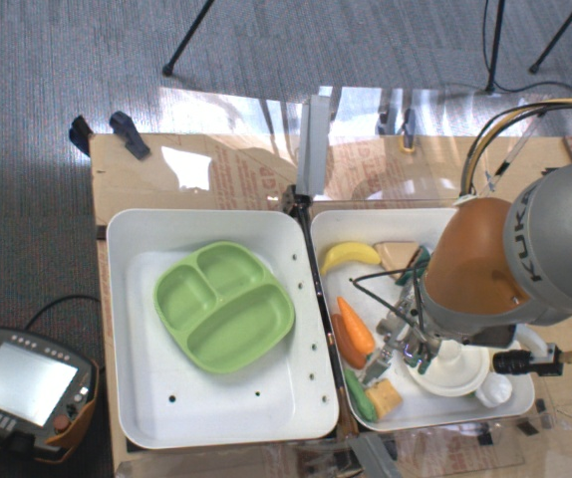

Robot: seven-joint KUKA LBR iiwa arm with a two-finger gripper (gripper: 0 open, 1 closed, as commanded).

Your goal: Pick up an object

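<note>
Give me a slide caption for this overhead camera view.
KUKA arm's gripper hovers over the right bin beside a toy carrot; green divided plate lies in the left bin.

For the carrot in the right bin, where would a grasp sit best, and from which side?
Grip the carrot across its thick orange middle, coming straight down from above. It lies flat and long, running from upper left to lower right, so the narrow width probably suits a pinch; the bin wall crowds its left side.

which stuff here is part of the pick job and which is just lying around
Job:
gripper, low in the right bin
carrot
banana
yellow block
white cup

Lying about:
green plate in the left bin
pendant on the floor
black clamps at the bench corner
</note>
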